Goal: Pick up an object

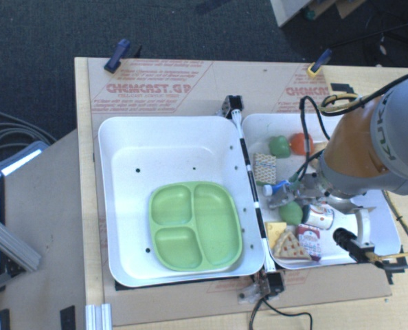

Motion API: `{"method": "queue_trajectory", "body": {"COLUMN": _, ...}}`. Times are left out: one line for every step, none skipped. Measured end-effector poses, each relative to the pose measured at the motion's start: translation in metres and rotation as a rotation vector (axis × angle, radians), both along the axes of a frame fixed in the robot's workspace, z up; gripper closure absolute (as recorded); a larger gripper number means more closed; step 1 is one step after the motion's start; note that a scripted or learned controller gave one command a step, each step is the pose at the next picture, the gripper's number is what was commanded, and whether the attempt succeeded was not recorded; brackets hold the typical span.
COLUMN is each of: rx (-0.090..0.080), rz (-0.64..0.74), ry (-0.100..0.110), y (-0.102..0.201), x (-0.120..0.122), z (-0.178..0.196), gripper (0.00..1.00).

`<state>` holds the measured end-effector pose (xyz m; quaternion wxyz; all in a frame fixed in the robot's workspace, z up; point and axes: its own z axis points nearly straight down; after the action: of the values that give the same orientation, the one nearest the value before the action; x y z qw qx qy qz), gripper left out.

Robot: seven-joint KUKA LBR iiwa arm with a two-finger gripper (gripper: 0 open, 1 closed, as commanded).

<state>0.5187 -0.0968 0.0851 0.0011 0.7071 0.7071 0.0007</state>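
Grey arm (358, 150) with orange band, highest over the surface (94, 184) and so closest to the lens, reaching in from the right edge and hanging low over the right bin (389, 243). Left bin (121, 150) at centre frame, holding just a green divided plate (194, 225) in its lower half.

Right bin crowded along its left wall. Top to bottom in the frame: green ball (279, 146) touching an orange ball (300, 141), patterned block (264, 167), blue piece (279, 186), green lump (291, 213), white can (322, 217), yellow block (276, 230), cracker slice (290, 246), red packet (310, 241).

Pincer (291, 196) down in the thick of that pile, between the blue piece and the green lump. Spread or pressed together: cannot tell, too much wrist and clutter in the way. No object seen lifted.

Likely risks, judged from this layout:
- Closing on two neighbours at once, since the blue piece, the green lump and the can sit touching or just beside each other.
- Squeezing the rounded lump off-centre and popping it sideways.
- Nudging things against the bin wall and coming up with nothing.
- Snagging the dangling cable (310, 115) near the wrist on the way up.
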Motion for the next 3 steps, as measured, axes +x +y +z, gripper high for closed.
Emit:
{"method": "queue_trajectory", "body": {"rx": 0.0, "rz": -0.001, "ry": -0.001, "y": 0.0, "x": 0.0, "z": 0.01, "gripper": 1.0}}
{"method": "queue_trajectory", "body": {"rx": 0.0, "rz": 0.0, "ry": 0.002, "y": 0.009, "x": -0.023, "z": 0.1, "gripper": 1.0}}
{"method": "queue_trajectory", "body": {"rx": 0.001, "rz": 0.001, "ry": 0.002, "y": 0.04, "x": -0.039, "z": 0.151, "gripper": 1.0}}
